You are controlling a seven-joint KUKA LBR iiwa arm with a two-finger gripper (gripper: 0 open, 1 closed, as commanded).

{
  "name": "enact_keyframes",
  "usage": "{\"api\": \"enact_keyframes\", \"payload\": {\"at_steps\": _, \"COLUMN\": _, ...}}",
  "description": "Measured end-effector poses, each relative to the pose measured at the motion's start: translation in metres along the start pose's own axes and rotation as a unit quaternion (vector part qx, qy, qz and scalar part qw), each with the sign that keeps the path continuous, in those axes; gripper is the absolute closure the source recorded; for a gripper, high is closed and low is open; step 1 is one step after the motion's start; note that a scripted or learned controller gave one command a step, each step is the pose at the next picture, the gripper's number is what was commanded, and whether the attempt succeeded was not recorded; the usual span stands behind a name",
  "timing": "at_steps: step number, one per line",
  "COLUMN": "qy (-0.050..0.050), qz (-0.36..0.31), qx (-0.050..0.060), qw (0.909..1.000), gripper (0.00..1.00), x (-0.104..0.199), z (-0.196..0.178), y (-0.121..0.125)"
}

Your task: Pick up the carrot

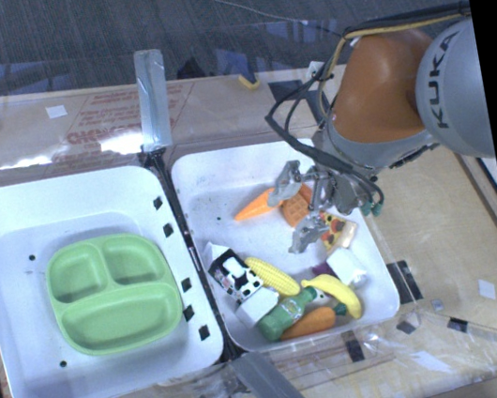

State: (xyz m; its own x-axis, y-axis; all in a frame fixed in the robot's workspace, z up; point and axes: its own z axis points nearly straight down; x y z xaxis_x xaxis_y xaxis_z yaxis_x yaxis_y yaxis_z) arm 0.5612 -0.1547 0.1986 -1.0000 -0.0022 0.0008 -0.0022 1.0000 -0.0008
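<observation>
The carrot point(252, 207) is an orange cone lying in the back half of the right bin point(225, 173), tip pointing left. Its thick end lies beside the upper finger point(285, 180) of my gripper. The gripper point(296, 207) hangs low over the bin's right middle, open, with its fingers spread wide front to back. A small orange-brown ridged piece point(297, 207) lies in the gap between the fingers. The carrot itself lies left of that gap and outside it. The wrist hides whatever lies under it.
In the right bin's front lie a black-and-white cow toy point(233, 275), a corn cob point(272, 276), a banana point(336, 292), a green bottle point(286, 313), an orange vegetable point(309, 324) and a pizza slice point(337, 230). A green divided plate point(111, 294) sits in the left bin point(6, 226).
</observation>
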Motion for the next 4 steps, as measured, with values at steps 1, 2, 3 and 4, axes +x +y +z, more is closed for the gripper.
{"api": "enact_keyframes", "payload": {"at_steps": 1, "qy": 0.0, "qz": -0.042, "qx": -0.001, "qw": 0.9991, "gripper": 0.0, "x": -0.036, "z": 0.108, "y": -0.033}}
{"api": "enact_keyframes", "payload": {"at_steps": 2, "qy": -0.003, "qz": -0.047, "qx": 0.0, "qw": 0.9989, "gripper": 1.0, "x": -0.038, "z": 0.095, "y": -0.03}}
{"api": "enact_keyframes", "payload": {"at_steps": 3, "qy": -0.003, "qz": 0.142, "qx": 0.0, "qw": 0.9898, "gripper": 1.0, "x": -0.056, "z": 0.098, "y": -0.056}}
{"api": "enact_keyframes", "payload": {"at_steps": 4, "qy": -0.002, "qz": 0.142, "qx": 0.0, "qw": 0.9899, "gripper": 0.0, "x": -0.056, "z": 0.098, "y": -0.055}}
